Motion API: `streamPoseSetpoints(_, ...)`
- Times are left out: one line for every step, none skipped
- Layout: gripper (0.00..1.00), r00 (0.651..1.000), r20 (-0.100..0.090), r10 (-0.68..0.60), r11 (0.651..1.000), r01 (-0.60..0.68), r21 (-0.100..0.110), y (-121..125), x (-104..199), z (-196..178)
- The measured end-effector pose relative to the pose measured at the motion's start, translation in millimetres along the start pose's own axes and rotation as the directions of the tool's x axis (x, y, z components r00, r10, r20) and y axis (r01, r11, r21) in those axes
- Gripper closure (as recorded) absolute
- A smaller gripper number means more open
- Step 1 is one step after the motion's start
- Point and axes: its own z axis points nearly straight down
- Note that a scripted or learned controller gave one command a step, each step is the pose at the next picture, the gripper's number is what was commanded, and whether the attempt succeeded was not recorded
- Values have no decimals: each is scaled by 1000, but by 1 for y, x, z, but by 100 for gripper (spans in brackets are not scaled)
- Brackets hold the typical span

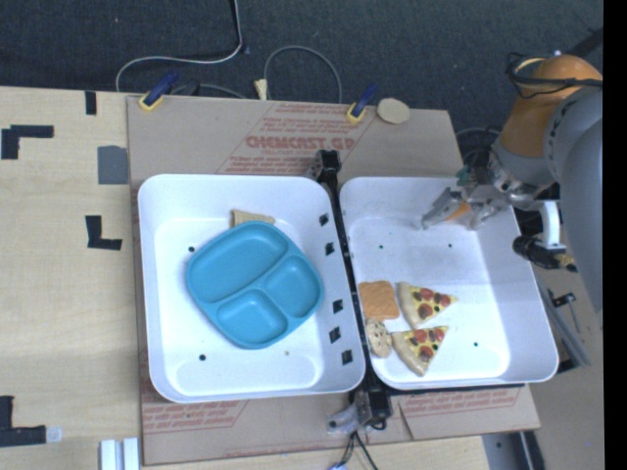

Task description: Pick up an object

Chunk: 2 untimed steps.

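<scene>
Two pizza slices (423, 323) in right bin (490, 262), tan piece (251, 217) half-hidden under blue plate (255, 284), jaws (436, 216) spread, empty.

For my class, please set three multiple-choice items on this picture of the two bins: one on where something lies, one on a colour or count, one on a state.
1. Where does the blue divided plate lie?
A. In the left bin
B. In the right bin
C. On the wooden bench outside the bins

2. How many pizza slices lie in the right bin?
A. One
B. Two
C. Four

3. How does the gripper stand?
A. Over the upper part of the right bin, with nothing between its fingers
B. Clamped on a pizza slice
C. Resting on the blue plate

Answers:
1. A, the plate fills the middle of the left bin.
2. B, the upper pizza slice and the lower pizza slice lie by the cracker.
3. A, it is apart from the food near the bin's front.
</scene>
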Motion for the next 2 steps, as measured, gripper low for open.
streamPoseSetpoints(100,1000,0,0,1000,0,0,0,0,-10)
streamPoseSetpoints(100,1000,-9,0,1000,-1,-18,-100,38,-123)
